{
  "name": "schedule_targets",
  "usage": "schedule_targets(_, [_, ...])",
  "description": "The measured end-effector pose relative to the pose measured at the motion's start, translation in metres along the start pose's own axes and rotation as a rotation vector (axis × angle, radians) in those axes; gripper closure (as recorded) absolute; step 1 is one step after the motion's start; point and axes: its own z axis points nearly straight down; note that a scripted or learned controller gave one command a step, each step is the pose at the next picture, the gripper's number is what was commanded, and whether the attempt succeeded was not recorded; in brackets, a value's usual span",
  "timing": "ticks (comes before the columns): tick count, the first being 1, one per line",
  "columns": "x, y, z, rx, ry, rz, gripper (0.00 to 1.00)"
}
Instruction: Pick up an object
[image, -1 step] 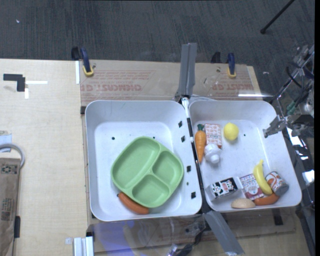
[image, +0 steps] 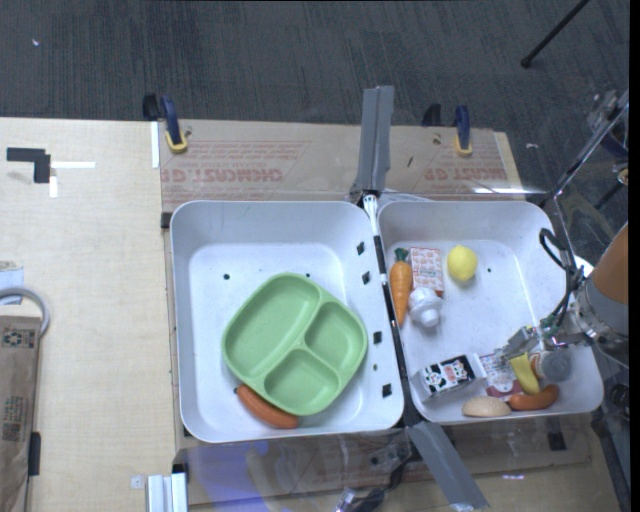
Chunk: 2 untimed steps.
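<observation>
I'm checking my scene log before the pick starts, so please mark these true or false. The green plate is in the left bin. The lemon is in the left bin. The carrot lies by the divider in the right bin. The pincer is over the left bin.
The green plate is in the left bin: true.
The lemon is in the left bin: false, it lies in the right bin.
The carrot lies by the divider in the right bin: true.
The pincer is over the left bin: false, it is low over the right bin's lower right corner.
</observation>
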Motion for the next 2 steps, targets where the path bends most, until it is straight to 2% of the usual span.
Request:
schedule_targets(1, [0.000,0.002,-0.010,-0.005,-0.001,0.001,1.00])
schedule_targets(2, [0.119,0.026,-0.092,-0.002,-0.009,0.216,1.00])
